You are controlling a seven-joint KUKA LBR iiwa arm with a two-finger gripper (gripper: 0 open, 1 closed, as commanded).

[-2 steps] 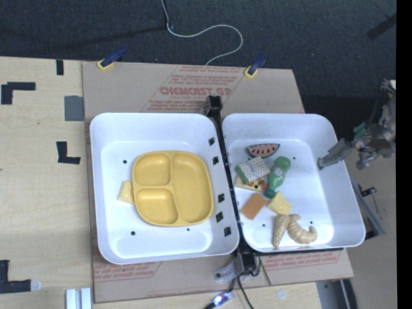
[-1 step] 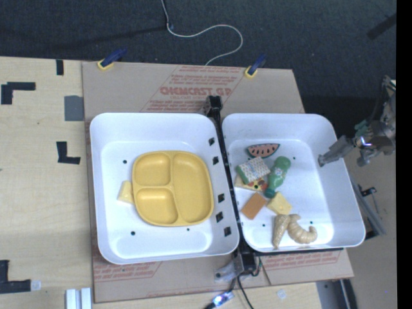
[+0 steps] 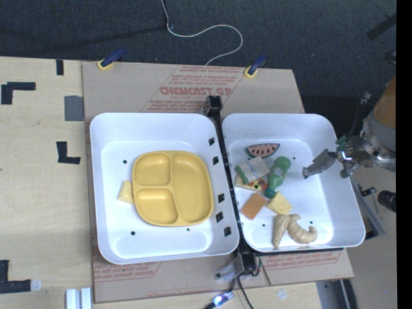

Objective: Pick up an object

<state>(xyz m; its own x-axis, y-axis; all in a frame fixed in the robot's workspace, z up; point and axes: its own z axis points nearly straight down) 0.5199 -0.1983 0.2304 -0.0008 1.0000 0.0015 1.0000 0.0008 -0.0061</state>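
Dark carpet floor (image 3: 77, 11), pale wooden bench (image 3: 38, 192), brown cardboard sheet (image 3: 187, 89), loose white cable (image 3: 206, 34).

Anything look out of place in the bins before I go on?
One thing: a yellow wedge in the left bin sits partly tucked under the edge of the yellow plate. The toys in the right bin are just piled loosely.

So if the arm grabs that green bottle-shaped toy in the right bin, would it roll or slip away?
Possibly. The green bottle-shaped toy looks rounded and smooth, so it may roll or slip. It leans among other toy foods, which might steady it. It looks like light plastic.
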